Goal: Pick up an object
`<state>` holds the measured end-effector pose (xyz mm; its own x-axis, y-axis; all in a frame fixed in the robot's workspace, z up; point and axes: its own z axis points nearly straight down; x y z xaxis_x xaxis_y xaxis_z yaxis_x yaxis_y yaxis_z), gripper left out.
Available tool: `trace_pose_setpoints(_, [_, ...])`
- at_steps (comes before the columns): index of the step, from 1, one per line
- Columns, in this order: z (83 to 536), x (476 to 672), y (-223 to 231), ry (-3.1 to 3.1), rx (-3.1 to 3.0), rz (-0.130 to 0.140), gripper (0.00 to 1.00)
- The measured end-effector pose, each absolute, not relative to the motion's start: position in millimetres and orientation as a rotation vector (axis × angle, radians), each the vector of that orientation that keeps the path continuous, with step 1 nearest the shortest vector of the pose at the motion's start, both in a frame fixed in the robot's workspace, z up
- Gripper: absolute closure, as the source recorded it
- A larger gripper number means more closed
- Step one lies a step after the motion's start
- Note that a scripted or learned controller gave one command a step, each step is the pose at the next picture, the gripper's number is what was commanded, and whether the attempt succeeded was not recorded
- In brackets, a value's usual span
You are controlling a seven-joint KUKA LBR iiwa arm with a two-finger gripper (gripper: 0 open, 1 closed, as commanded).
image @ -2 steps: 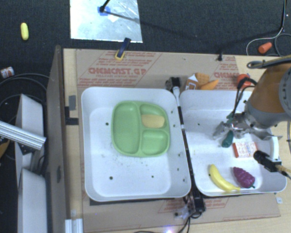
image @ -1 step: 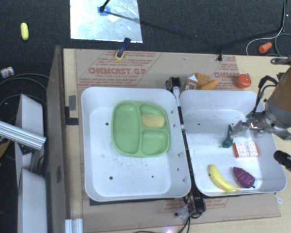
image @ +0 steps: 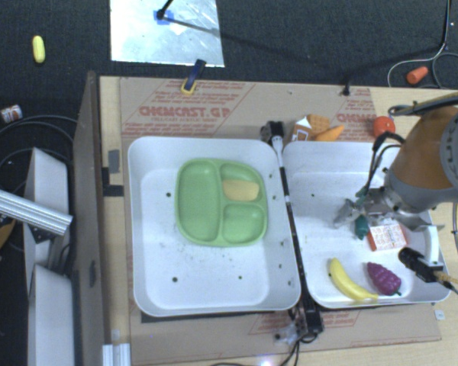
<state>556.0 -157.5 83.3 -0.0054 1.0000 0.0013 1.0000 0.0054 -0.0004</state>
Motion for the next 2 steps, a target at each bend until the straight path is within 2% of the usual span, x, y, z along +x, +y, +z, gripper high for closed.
trace_pose_setpoints(1, [95, 557.0, -159, -2.229, -2.219, -0.004, 1.00])
trace_pose_setpoints(2, [171, 533.1, -119, -2.227, -2.216, -0.001, 1.00])
